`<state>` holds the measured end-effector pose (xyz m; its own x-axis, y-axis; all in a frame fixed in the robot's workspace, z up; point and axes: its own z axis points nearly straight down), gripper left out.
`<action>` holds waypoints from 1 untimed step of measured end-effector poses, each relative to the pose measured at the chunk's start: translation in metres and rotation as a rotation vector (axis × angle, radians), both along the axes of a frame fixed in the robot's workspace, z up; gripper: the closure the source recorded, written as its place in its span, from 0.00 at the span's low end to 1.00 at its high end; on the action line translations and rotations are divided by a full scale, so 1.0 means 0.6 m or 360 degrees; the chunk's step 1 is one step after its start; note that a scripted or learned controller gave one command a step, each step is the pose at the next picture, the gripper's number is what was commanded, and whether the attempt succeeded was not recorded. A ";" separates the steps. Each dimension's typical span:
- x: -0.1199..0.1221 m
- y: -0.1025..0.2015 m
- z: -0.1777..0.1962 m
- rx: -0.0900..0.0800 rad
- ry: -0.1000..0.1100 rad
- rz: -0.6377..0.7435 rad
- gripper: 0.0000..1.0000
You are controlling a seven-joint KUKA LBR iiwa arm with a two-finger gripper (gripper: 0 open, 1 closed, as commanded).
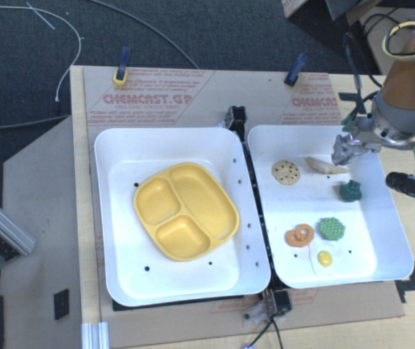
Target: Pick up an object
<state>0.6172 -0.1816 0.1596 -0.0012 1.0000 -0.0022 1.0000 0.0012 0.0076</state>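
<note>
Because the task asks only for some object to be lifted, the small items lie loose and apart in the right-hand shallow white bin [389, 224], each with room around it for a grasp: a round tan speckled cookie-like disc [285, 171], a pale elongated beige piece [322, 166], a small dark green lump [350, 191], an orange ring-shaped toy [300, 235], a light green knobbly round piece [331, 228] and a little yellow blob [324, 259]. Reaching in from the right, the grey arm with its orange band [405, 86] brings the metal pincer [347, 153] low at the bin's far side, just beside the beige piece's right end and above the dark green lump (whether it is open or closed I cannot tell, and nothing visibly sits in its grip). Judging by that position, the beige piece looks the likeliest target. Over in the left-hand white bin [113, 158] rests a yellow plastic three-compartment tray [185, 210], well apart from the pincer, and both bins sit on the cardboard-covered desk [163, 100]
</note>
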 end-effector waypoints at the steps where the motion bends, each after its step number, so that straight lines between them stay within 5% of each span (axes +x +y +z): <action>1: -0.001 0.003 0.075 0.0001 0.0001 0.0001 1.00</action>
